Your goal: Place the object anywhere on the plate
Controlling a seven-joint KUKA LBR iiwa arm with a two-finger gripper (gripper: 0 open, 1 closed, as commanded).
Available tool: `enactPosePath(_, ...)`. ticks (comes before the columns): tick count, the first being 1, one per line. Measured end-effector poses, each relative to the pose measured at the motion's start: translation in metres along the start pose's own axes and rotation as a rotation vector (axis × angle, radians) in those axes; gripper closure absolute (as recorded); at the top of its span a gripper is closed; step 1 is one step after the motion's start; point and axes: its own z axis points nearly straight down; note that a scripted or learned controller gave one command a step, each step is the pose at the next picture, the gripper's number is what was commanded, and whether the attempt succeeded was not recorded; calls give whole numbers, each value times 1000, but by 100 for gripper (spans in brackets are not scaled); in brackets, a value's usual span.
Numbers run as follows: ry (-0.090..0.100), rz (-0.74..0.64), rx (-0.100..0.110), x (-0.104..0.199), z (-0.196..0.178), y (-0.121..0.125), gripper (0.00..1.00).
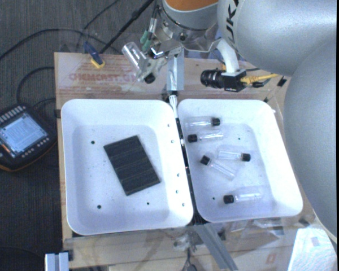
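gripper high behind the bins, vials down in the right bin

you had the gripper (150,58) raised above the far edge of the bench (79,75), close to the back end of the seam where the two bins met. from this slanting view you could not tell whether its fingers were spread or pressed together, and nothing showed between them.

the objects, five clear vials (226,157) with black caps, lay scattered on the floor of the right bin (282,168), all well apart from the gripper. the nearest vial (206,121) sat by the bin's back wall, nearer you than the gripper and to its right.

the plate (131,164), a dark ribbed rectangle, lay tilted on the floor of the left bin (73,151), with nothing on it.
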Motion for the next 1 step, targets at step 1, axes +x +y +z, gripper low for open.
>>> enactPosePath(1,2,-315,0,42,28,3,100)
